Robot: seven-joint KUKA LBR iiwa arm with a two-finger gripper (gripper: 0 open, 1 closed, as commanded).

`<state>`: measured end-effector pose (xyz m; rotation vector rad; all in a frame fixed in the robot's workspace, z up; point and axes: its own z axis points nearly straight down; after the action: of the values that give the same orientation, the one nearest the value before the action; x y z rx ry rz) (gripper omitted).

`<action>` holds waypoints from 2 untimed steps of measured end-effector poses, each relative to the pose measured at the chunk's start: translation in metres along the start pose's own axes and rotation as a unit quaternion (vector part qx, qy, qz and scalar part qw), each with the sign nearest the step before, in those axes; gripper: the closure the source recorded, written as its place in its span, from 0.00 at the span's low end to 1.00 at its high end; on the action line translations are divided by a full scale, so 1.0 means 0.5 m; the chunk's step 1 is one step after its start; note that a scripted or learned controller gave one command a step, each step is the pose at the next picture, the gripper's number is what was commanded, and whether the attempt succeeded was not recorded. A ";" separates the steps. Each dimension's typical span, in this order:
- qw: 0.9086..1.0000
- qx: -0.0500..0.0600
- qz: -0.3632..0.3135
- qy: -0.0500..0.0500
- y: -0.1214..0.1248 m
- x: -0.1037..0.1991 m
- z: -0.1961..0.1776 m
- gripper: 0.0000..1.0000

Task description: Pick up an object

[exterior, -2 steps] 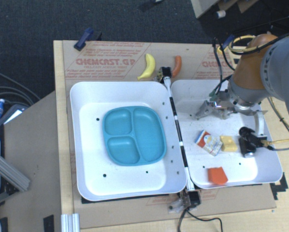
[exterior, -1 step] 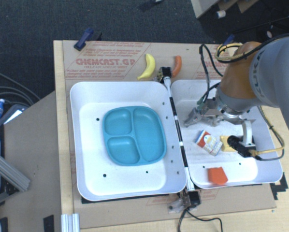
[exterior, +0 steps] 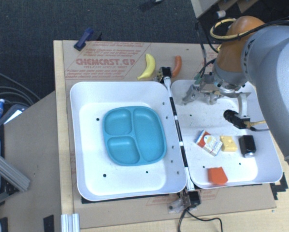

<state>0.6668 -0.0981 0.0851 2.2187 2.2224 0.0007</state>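
Observation:
My gripper (exterior: 201, 97) hangs over the far end of the right bin (exterior: 265, 175), its fingers spread apart with nothing between them. Nearer the front of that bin lie a small red-and-white carton (exterior: 208, 142), a yellow block (exterior: 228, 143), a black block (exterior: 248, 145) and an orange block (exterior: 217, 176). All of them sit well in front of the gripper, apart from it. A blue divided plate (exterior: 134, 135) rests in the middle of the left bin (exterior: 84, 100).
Behind the bins, on the brown board, lie a yellow banana (exterior: 147, 66) and an orange sausage-shaped thing (exterior: 176, 65). A blue object (exterior: 83, 39) sits at the board's far left corner. The grey arm (exterior: 275, 71) covers the right bin's far right side.

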 end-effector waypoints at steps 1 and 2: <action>1.000 0.002 0.001 0.000 -0.223 -0.018 0.002 0.00; 1.000 0.001 0.002 0.001 -0.222 -0.017 -0.018 1.00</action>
<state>0.5558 -0.1067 0.0942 2.2233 2.2200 0.0005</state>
